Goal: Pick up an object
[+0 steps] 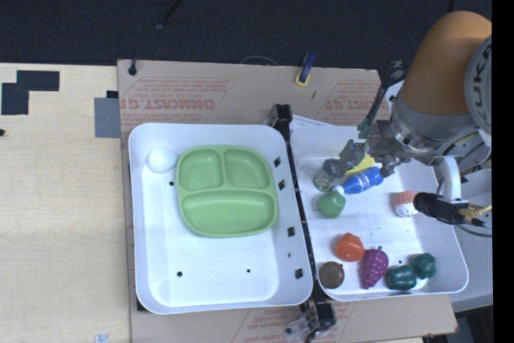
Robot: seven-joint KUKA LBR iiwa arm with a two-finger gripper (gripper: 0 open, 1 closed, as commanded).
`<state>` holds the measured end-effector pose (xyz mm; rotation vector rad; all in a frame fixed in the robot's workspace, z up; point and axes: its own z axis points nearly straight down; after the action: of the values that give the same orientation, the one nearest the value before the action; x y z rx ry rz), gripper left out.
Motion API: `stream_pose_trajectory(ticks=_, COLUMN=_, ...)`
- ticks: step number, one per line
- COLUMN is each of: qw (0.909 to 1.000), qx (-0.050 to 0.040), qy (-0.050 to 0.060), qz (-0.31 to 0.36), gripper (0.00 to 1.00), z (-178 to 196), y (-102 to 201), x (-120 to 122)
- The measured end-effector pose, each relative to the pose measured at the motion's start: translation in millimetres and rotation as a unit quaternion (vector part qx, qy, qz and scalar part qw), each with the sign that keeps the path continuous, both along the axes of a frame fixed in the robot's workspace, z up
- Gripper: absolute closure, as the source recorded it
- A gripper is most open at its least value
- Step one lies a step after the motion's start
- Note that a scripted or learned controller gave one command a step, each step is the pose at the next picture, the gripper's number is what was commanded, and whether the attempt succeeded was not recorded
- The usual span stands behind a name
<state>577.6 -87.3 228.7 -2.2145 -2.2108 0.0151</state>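
My gripper [333,171] hangs low over the upper left part of the right bin [384,219]. Its tip is next to a blue object [364,181] and a yellow one [368,165], and I cannot tell whether it touches either. Just below the tip lies a green round object [330,205]. An orange-red object [348,247], a purple bunch of grapes [373,267], a brown round object [331,275] and two dark green objects [401,278] [424,264] lie along the bin's near side. A pink and white object [404,203] lies at the right.
The left bin [209,273] holds a light green divided plate [226,190] and a white ball [161,160] in its far left corner. A black divider [295,205] runs between the bins. A black cable end [442,209] hangs over the right bin's right side.
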Motion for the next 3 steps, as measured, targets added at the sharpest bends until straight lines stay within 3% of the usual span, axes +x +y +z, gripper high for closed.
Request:
stream_pose_trajectory(ticks=1, qw=1.0, qx=-0.0004, qy=-0.006, qz=0.001, gripper=0.0, z=7.3, y=-0.2, x=2.4)
stream_pose_trajectory(ticks=3, qw=1.0, qx=-0.0002, qy=-0.004, qz=-0.001, gripper=0.0, z=-100.3, y=3.5, x=-1.2)
